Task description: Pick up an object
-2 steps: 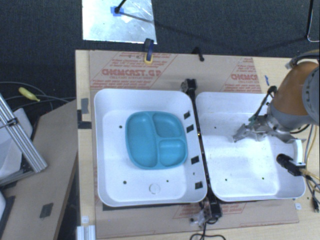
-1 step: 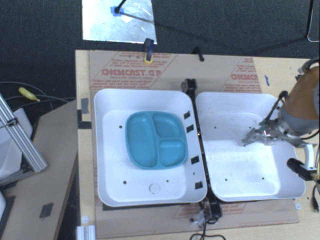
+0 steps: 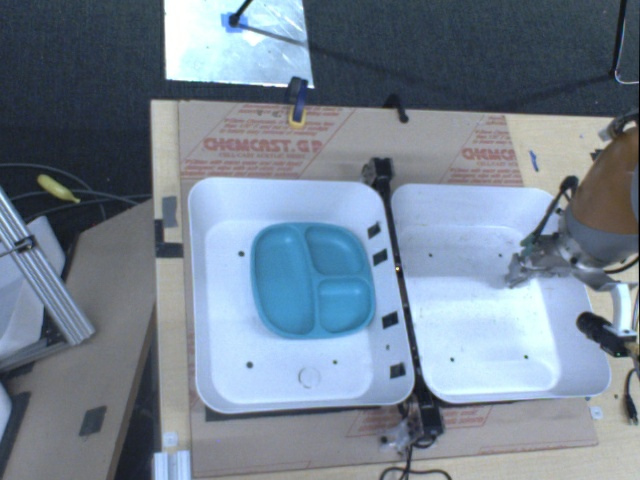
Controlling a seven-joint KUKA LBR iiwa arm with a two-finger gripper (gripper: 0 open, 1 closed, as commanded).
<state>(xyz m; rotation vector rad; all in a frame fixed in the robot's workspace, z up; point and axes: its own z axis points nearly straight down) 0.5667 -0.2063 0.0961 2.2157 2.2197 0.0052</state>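
gripper [image 3: 522,271] low over right bin [image 3: 470,368]; blue plate [image 3: 312,279] in left bin [image 3: 215,268].

We see dark carpet [image 3: 80,68], a shiny sheet [image 3: 240,28] on it, and a brown bench [image 3: 340,133]

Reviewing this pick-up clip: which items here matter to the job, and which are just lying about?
Part of the job:
- blue divided plate in the left bin
- hand over the right bin

Just lying about:
- yellow clamp at the bench's far edge
- foil sheet on the floor
- aluminium frame at left
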